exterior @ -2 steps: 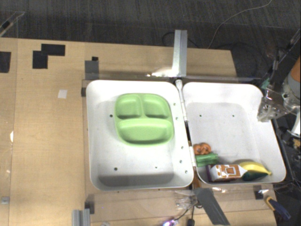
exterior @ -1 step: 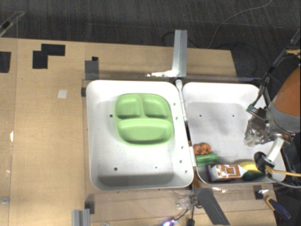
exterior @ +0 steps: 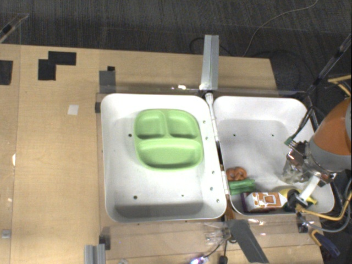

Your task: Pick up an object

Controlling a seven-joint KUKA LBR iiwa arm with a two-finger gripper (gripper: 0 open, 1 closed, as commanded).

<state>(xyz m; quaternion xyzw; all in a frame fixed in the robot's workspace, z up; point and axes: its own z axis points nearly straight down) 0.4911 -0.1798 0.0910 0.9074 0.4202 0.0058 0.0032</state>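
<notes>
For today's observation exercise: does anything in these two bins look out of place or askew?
Nothing looks spilled or damaged. The green divided tray lies alone in the left bin, slightly askew. In the right bin, the small items, a green piece and a box among them, crowd its near edge.

No print on the packet (exterior: 263,201) is legible.

A single fixed camera looks down from above the bench (exterior: 49,147) at a slant, far enough back to take in both white bins: the left bin (exterior: 118,197) at centre frame, the right bin (exterior: 264,120) toward the right; dark floor (exterior: 137,10) crosses the top edge; the arm (exterior: 333,136) enters at the right edge.
</notes>
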